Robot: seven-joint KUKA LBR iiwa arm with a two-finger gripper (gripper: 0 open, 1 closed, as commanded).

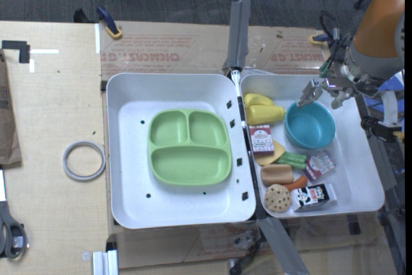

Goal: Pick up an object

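Note:
My gripper (pixel 322 93) hangs over the back of the right bin (pixel 367 158), just above the far rim of a blue bowl (pixel 310 125). Its two fingers stand apart with nothing between them. Left of the bowl lies a yellow toy (pixel 261 109). In front of it are a small red carton (pixel 261 140), a green bean pod (pixel 293 160), a hot dog (pixel 277 173), a cookie (pixel 277 198), a pink packet (pixel 320 165) and a black-and-white carton (pixel 315 196).
A green divided plate (pixel 190 147) sits in the left bin (pixel 122 158). A grey metal bar (pixel 239 35) rises between the bins at the back. On the bench to the left lie a tape ring (pixel 84 160) and scissors (pixel 11 236).

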